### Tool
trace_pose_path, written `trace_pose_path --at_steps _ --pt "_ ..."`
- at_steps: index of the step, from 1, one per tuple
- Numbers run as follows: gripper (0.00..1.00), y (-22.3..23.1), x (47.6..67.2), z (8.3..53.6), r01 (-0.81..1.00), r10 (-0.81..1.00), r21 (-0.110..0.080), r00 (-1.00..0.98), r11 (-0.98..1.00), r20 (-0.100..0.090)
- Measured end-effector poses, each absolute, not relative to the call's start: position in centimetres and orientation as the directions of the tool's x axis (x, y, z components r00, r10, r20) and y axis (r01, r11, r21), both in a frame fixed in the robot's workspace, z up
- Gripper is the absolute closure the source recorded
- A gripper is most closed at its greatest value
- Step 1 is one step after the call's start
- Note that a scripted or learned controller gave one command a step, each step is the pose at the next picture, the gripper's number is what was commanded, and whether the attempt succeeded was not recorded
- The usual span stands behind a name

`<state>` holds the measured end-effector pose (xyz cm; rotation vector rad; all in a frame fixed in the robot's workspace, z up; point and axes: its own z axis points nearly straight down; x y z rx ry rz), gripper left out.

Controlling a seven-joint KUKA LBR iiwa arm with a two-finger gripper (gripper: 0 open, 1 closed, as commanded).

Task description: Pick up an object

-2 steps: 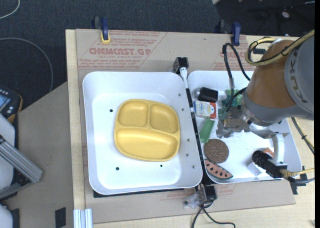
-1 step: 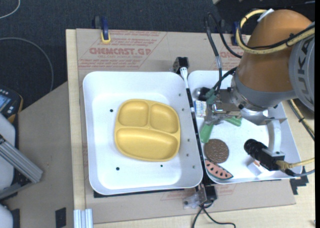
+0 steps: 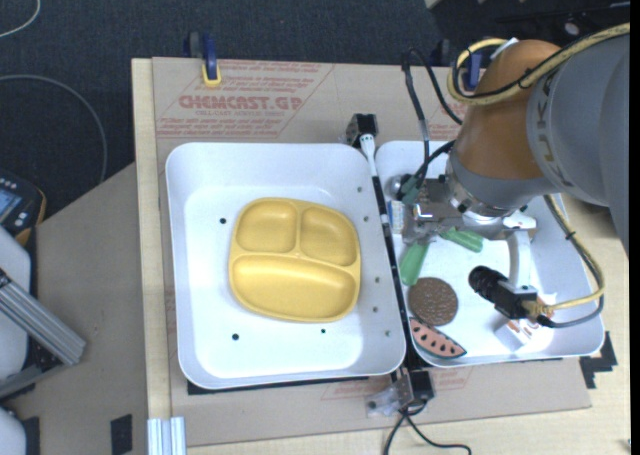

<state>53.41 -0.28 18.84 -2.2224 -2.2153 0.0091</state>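
My gripper (image 3: 428,221) hangs low over the left part of the right bin (image 3: 570,338), under the grey arm and its orange band. Just below it lies a green elongated object (image 3: 412,262), and a second green piece (image 3: 466,240) pokes out to the right from beneath the wrist. A brown round disc (image 3: 433,301) lies in front of these. A watermelon slice (image 3: 438,342) rests at the bin's front left corner. I cannot make out whether anything sits between the fingers.
The left bin (image 3: 200,333) holds a yellow divided plate (image 3: 295,259) in its middle. The wall between the two bins runs close to the left of the gripper. A yellow cable loops over the right bin's right side.
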Motion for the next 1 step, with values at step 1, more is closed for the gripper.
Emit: trace_pose_path --at_steps 1 --pt "1.00 3.35 48.56 30.01 1.000 1.000 0.011 -0.006 0.006 0.003"
